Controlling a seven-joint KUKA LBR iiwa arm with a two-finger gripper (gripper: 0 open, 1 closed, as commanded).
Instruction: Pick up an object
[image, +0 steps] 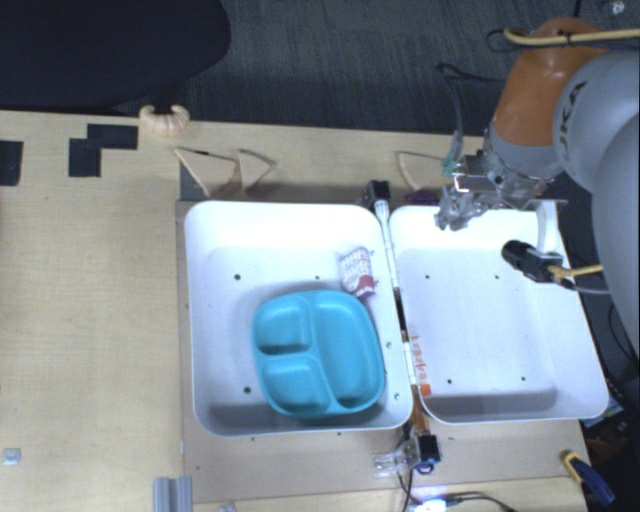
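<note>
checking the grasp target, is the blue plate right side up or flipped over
Right side up: the blue plate lies flat in the left bin with its three hollow compartments facing up.

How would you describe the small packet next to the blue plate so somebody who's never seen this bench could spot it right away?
Look in the left white bin, which holds a big turquoise divided plate. Just past the plate's upper right corner, near the wall shared with the right bin, lies the small packet. It is white with red print, far smaller than the plate and crumpled-looking, not smooth.
</note>
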